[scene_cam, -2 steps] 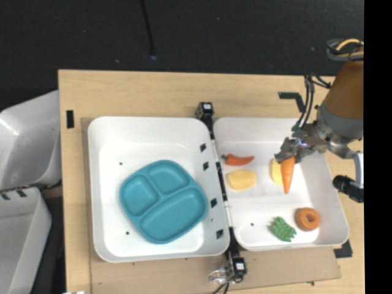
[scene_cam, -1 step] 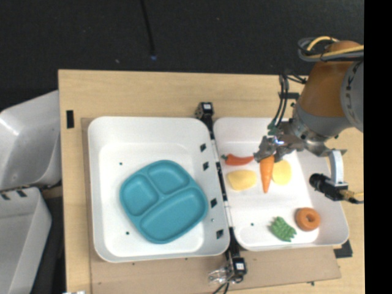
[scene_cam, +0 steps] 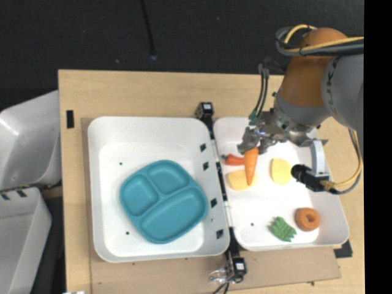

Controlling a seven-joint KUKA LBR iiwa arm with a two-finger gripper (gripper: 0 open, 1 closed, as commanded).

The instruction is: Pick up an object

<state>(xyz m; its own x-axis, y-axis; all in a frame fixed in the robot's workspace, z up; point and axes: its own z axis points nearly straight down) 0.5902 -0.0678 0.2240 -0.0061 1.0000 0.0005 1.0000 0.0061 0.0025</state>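
Wooden desk (scene_cam: 73, 225) carries two shallow white bins. Left bin (scene_cam: 104, 237) holds a teal sectioned plastic plate (scene_cam: 162, 199), apart from the pick items. Right bin (scene_cam: 331, 233): the hand (scene_cam: 252, 144) grips the orange toy carrot (scene_cam: 250, 164), which hangs directly below it, tip down, over the bin's far-left part.

Two bins sit side by side on the surface (scene_cam: 73, 97). The left bin (scene_cam: 98, 164) holds a divided tray (scene_cam: 162, 201) lying near its middle. In the right bin (scene_cam: 331, 231), the gripper (scene_cam: 254, 141) hangs over the far left part, with a toy carrot (scene_cam: 250, 164) just below it, pointing toward the near side. A small red piece (scene_cam: 234, 160) lies left of the carrot, a lemon-like piece (scene_cam: 237, 180) beside its tip, another (scene_cam: 280, 171) to its right. Near the front right corner lie a leafy vegetable (scene_cam: 282, 229) and, right of it, a doughnut (scene_cam: 307, 218).
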